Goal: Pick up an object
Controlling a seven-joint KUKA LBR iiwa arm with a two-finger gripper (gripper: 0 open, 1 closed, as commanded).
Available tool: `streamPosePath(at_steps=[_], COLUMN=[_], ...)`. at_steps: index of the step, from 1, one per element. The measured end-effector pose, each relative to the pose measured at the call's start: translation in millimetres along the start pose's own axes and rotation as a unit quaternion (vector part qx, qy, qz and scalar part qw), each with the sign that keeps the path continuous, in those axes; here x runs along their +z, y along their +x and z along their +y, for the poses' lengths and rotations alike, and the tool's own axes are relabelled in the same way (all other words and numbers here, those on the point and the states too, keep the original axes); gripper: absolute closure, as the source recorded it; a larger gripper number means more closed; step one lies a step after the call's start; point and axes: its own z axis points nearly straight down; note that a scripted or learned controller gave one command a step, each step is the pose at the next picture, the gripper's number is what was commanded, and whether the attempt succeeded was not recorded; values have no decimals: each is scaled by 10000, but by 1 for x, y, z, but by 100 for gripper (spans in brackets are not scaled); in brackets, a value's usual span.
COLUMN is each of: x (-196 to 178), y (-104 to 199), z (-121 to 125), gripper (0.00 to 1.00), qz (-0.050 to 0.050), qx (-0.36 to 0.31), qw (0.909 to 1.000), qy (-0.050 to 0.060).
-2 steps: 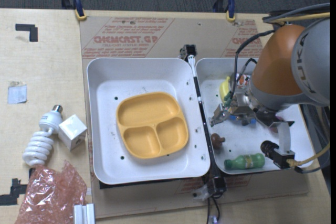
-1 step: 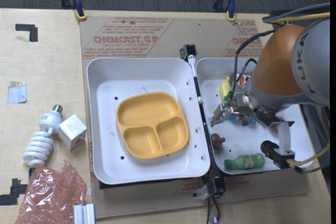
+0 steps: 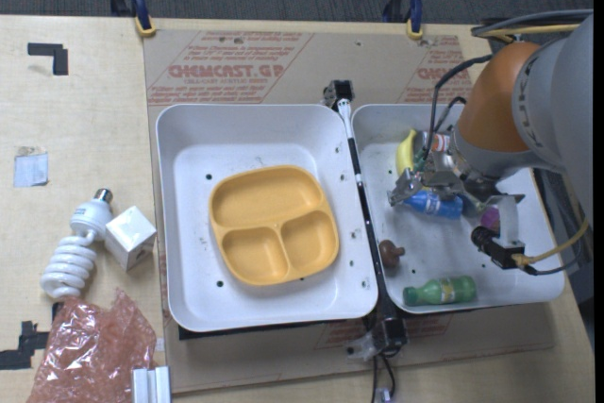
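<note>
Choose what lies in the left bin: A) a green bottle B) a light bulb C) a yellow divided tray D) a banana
C: the yellow tray sits in the left bin; the green bottle and banana are in the right bin, the bulb on the bench.

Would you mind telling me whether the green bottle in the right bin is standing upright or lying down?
Lying down. The green bottle rests on its side along the near edge of the right bin.
</note>
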Motion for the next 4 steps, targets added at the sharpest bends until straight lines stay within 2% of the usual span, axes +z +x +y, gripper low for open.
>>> streamPosePath(at_steps=[1, 2, 3, 4], x=[-12, -11, 13, 4], y=[-2, -2, -2, -3], z=[1, 1, -65, -64], gripper=[100, 0, 0, 100], qz=[-15, -16, 20, 15], qx=[-6, -4, 18, 26], qw=[10000, 10000, 10000, 10000], qy=[-8, -1, 80, 68])
